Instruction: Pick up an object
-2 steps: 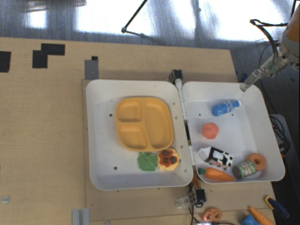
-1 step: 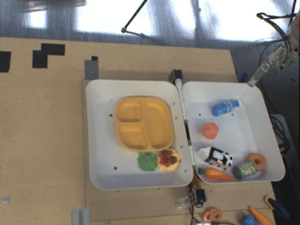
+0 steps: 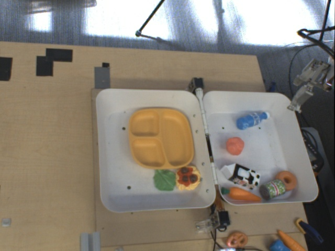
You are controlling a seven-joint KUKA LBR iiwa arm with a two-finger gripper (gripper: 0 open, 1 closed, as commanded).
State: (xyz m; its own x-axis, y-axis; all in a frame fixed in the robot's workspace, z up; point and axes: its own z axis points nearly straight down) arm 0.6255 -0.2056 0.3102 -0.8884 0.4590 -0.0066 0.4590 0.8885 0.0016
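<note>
Two white bins are borne side by side on the surface [image 3: 52, 166], and nothing in either is seen lifted; the task is judged to be at its start, with the approach, the grasp and the lift all left to do.

Nearest, off the bins: a pretzel-shaped piece [image 3: 237, 239] and an orange toy [image 3: 287, 242] are laid on the surface at the front edge.

Right bin [image 3: 293, 140], front row: a carrot [image 3: 244, 194] is set against the front wall, with a black-and-white carton [image 3: 242, 175] just behind it, a green-labelled can [image 3: 275, 188] on its side beside it, and a doughnut [image 3: 287, 180] touching the can. Middle: a red ball [image 3: 235, 145] is placed apart from the rest. Rear: a blue bottle [image 3: 250, 120] is laid on its side.

Left bin [image 3: 112, 156], front: a green leaf toy [image 3: 165, 180] and a small pizza piece [image 3: 188, 178] are set next to each other. Behind them, a yellow divided plate [image 3: 159, 138] is laid flat.

Farthest: the end effector [image 3: 296, 105] is held outside the right bin's rear right corner, above the rim, well apart from every object. Nothing is seen between its fingers. Whether it is released or clenched cannot be told at this size.

No target is singled out by the task; the red ball, standing free, is judged the easiest candidate.
</note>
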